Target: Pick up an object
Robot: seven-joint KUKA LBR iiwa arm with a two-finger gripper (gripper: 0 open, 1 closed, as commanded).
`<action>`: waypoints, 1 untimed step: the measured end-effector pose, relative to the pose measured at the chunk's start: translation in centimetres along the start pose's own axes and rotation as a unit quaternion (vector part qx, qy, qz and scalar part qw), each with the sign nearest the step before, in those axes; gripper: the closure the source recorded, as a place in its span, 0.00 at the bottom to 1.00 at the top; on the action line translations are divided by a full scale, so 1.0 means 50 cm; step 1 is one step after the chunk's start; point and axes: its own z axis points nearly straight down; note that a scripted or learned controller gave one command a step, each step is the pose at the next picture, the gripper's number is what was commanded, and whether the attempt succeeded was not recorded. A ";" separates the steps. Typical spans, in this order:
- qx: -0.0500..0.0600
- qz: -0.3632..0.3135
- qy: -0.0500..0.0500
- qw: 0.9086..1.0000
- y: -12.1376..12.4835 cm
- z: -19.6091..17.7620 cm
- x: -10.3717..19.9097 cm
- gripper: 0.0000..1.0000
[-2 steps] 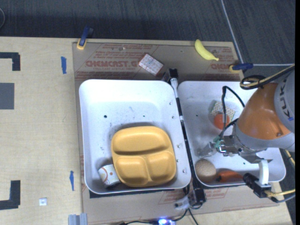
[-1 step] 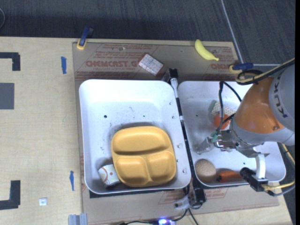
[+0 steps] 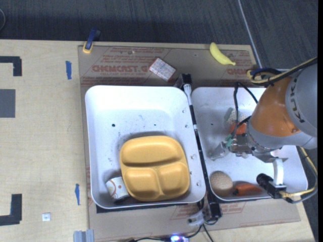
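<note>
1. The arm (image 3: 282, 110) reaches in from the right of the frame and hangs low over the right bin (image 3: 212, 97), its gripper (image 3: 233, 146) down near the bin's middle.

2. Whether the fingers are open or closed cannot be told; the wrist and cables hide them, and nothing can be seen held between them.

3. Loose things lie in the right bin: a tan ball (image 3: 220, 180) at lower centre, an orange piece (image 3: 247, 188) just right of it, and a pale lump (image 3: 231, 116) with a red-orange bit (image 3: 239, 128) above the gripper.

4. In the left bin (image 3: 96, 135) a yellow tray (image 3: 154, 166) fills the lower half, with a small white cup (image 3: 115, 187) touching its lower-left corner.

5. A banana (image 3: 221, 54) and a small card (image 3: 161, 68) lie on the table (image 3: 40, 135) above the bins, at upper centre of the frame.

6. The step in hand looks like the descent or the grasp itself, aimed at something under the wrist in the right bin.

7. The next move likely calls for closing on a thing firmly, then lifting straight up, clear of the bin wall, to show whether anything came with it.
</note>
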 end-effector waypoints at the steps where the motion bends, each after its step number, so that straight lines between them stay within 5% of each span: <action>1: -0.002 0.000 -0.001 1.000 0.002 -0.020 0.000 1.00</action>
